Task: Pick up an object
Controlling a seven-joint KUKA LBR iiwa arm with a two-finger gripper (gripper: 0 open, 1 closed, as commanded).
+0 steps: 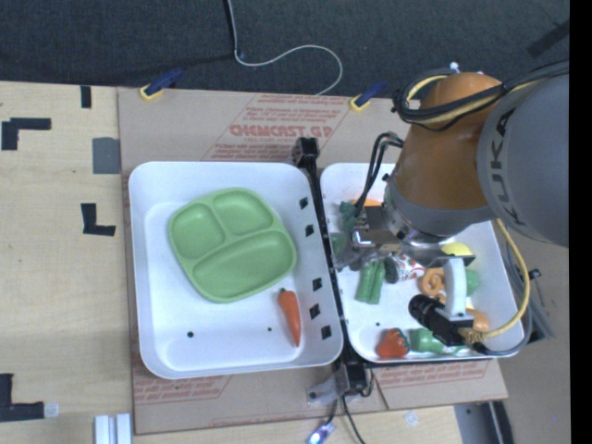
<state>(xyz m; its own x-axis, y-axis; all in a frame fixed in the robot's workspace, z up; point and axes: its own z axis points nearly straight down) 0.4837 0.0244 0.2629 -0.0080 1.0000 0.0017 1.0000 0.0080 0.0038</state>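
Observation:
My gripper [357, 245] is low over the left part of the right bin [407, 357], close to the divider between the bins. Right below it lies a green cucumber-like piece [370, 283], which looks apart from the gripper. A dark green item [347, 214] sits just behind the gripper. Toward the bin's front lie a red piece [392, 343] and a green piece [426, 342]. A brown ring-shaped piece [429, 282] and a yellow piece [457, 248] lie to the right. The arm's wrist hides the back of this bin.
The left bin [148, 248] holds a green divided plate [232, 243] and an orange carrot [290, 314] near its front right corner. Black clips run along the divider [319, 248]. Both bins rest on a cardboard sheet [268, 128].

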